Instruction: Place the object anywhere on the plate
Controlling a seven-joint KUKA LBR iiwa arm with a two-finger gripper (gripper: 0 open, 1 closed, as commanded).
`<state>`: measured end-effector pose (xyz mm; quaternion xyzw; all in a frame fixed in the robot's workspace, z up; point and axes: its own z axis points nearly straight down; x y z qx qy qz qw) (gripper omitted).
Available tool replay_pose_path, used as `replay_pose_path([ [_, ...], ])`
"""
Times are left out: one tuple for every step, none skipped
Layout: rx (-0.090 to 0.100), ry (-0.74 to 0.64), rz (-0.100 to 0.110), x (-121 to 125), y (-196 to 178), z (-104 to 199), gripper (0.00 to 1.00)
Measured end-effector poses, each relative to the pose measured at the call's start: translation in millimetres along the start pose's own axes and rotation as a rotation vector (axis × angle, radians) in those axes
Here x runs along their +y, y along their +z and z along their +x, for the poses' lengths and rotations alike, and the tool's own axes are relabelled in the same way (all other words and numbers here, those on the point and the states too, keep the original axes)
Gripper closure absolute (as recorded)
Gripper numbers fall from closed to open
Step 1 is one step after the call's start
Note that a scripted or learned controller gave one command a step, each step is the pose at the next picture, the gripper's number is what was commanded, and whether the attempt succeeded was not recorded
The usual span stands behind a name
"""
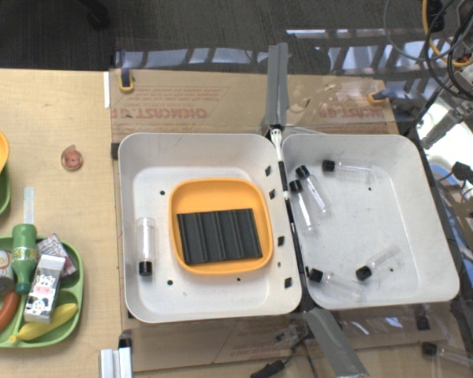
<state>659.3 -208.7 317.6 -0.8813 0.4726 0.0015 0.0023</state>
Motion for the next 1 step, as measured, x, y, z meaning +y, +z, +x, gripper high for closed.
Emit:
replay_pose_path([
  [0.002, -0.296, 0.000, 1.4, 29.0, -7.3, 0.00],
])
